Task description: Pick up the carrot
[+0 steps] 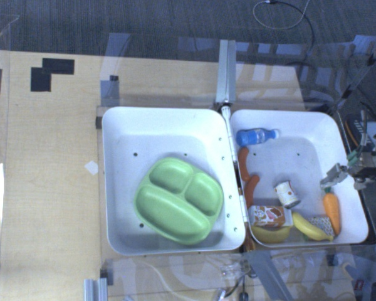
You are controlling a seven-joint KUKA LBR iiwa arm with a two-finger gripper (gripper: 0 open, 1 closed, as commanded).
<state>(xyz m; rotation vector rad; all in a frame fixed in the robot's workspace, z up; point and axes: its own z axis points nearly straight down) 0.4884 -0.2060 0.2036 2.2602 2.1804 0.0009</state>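
The gripper [336, 175] hangs just above the carrot [331, 212].

We can read no text, number or brand anywhere on the bench. The small red-and-white packet [267, 216] at the near side of the right bin [313, 125] carries printed artwork, but its lettering is too small and blurred for us to make out. The blue bottle [255, 136] at the far left of that bin shows no legible label. The little can [287, 195] lying near the middle has a dark band, with nothing on it we can read. The black blocks [51, 73] on the far left of the bench are plain shapes, not characters.
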